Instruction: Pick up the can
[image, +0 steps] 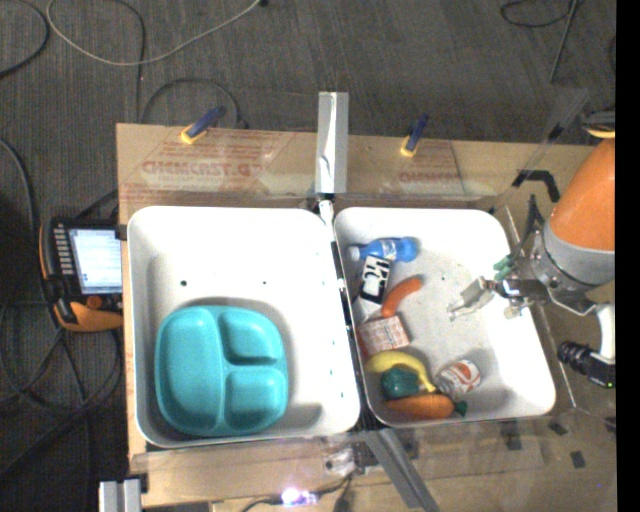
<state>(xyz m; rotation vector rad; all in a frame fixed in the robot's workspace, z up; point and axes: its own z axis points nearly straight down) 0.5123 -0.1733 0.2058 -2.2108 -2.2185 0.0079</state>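
Note:
The can (460, 376), a short white and red one, lies on its side near the front of the right bin (520, 400). Just to its left are a banana (393, 361) and a carrot (422, 406). My gripper (478, 297) hovers over the bin's middle right, behind the can and apart from it. It is open, with nothing between its fingers. The orange-banded arm (585, 215) comes in from the right edge.
Along the right bin's left side lie a blue-capped bottle (388, 248), a black and white pack (374, 277), an orange sausage-shaped item (402, 293), a small box (384, 333) and a green item (400, 382). The left bin (150, 250) holds a teal divided tray (222, 368).

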